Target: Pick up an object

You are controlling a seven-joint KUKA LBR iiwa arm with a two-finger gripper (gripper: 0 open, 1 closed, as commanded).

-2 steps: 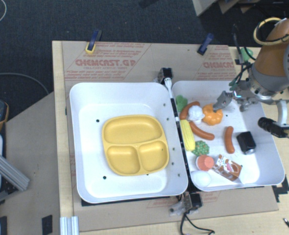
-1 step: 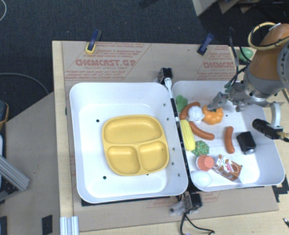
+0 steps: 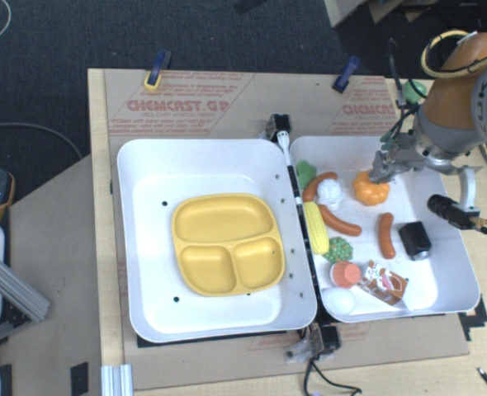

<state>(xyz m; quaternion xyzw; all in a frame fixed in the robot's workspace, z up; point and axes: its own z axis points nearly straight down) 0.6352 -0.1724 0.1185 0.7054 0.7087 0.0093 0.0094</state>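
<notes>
A cardboard-topped table point(image 3: 227, 97) on dark carpet carries both white bins, and over the right bin point(image 3: 458, 279) the jaws point(image 3: 384, 170) hang just above the orange pumpkin toy point(image 3: 371, 190), their grip too hidden to tell.

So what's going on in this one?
The grey arm's gripper is low over the right white bin, right at a small orange pumpkin-like toy. Nothing is visibly lifted. Toy sausages, corn and a black block lie around it. The left white bin holds a yellow divided tray.
</notes>
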